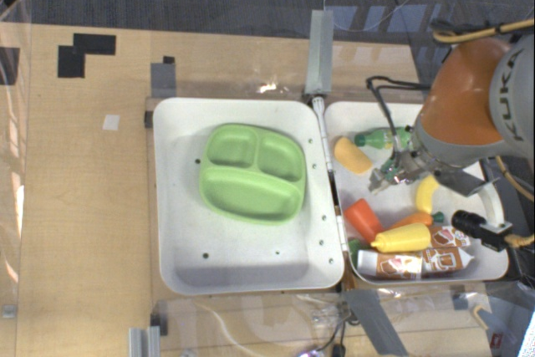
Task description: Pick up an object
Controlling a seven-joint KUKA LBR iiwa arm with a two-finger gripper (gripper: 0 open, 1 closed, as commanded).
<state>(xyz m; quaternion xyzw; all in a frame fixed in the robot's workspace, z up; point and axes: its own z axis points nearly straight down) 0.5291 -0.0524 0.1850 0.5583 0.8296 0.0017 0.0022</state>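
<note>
A green tray (251,173) lies in the left bin (180,263). The gripper (393,173) hangs over the right bin (493,263), among a bottle (378,138), tubes and yellow pieces.

Green tray (251,172), perhaps yellow bottle (404,238)

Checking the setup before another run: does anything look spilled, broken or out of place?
Nothing stands out. The green tray lies flat in the left bin; the right bin holds a loose jumble.

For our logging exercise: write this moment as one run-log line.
pincer: low in right bin, among toys | holding: nothing seen | left bin: green tray | pick: not yet done
</note>
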